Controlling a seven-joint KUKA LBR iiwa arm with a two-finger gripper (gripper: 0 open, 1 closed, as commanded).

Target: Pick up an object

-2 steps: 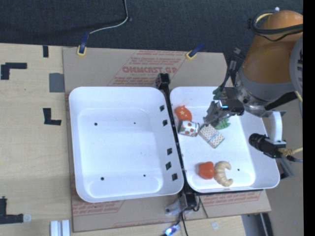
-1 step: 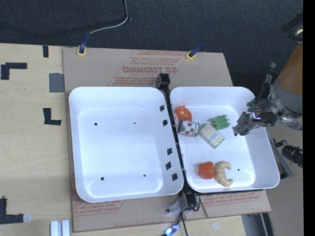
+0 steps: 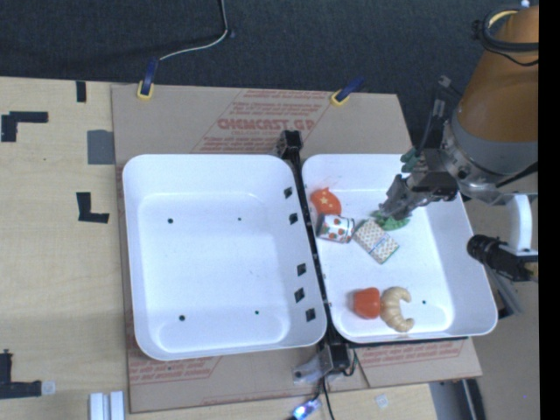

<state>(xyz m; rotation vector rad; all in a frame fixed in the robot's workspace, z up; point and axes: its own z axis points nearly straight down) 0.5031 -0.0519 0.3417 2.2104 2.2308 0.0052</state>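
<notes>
The right bin (image 3: 455, 261) holds several small objects. An orange-red tomato-like piece (image 3: 326, 201) lies near its left wall. Beside it lies a small can with red dots (image 3: 335, 228), and right of that a checkered packet (image 3: 377, 241). A red round piece (image 3: 367, 302) and a tan croissant shape (image 3: 396, 308) lie near the front. My gripper (image 3: 393, 210) reaches down into the bin from the right, its tips over a small green object (image 3: 399, 222) just beyond the checkered packet.
The left bin (image 3: 140, 234) stands beside the right one, with a black clip strip (image 3: 302, 252) along the shared wall. Both rest on a cardboard sheet (image 3: 262, 121). A cable (image 3: 219, 24) runs across the dark floor at the back.
</notes>
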